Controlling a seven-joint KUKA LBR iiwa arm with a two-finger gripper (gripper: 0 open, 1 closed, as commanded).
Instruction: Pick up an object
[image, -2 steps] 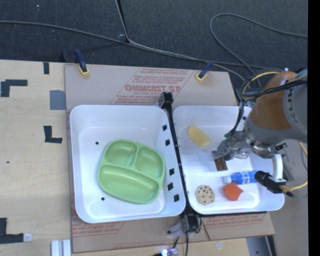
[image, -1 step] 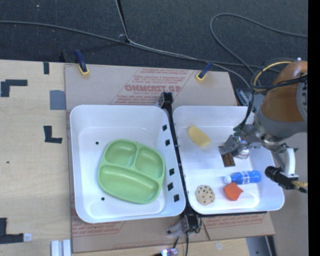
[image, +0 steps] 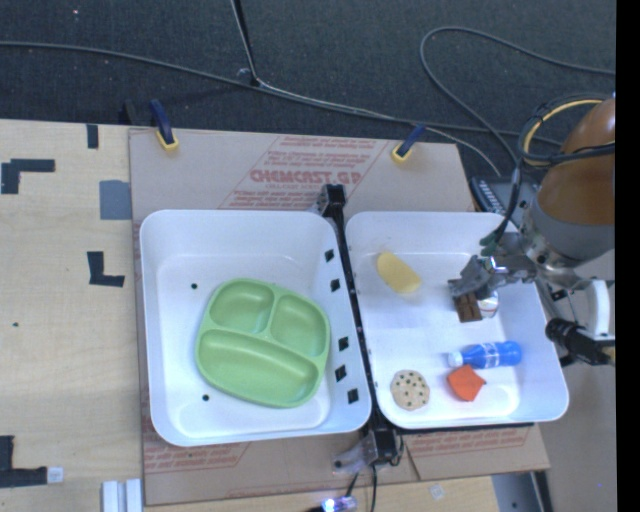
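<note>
Toward the right of the frame, the gripper (image: 472, 296) hangs over the right bin (image: 440, 225), and a small brown block (image: 467, 309) sits between its fingertips, so it appears closed on that block. Below it in the same bin lie a blue bottle (image: 487, 354), an orange piece (image: 465, 383) and a round cookie (image: 409, 389), with a yellow object (image: 398, 273) to the upper left. The left bin (image: 170, 240) holds a green divided plate (image: 264, 341).
</note>
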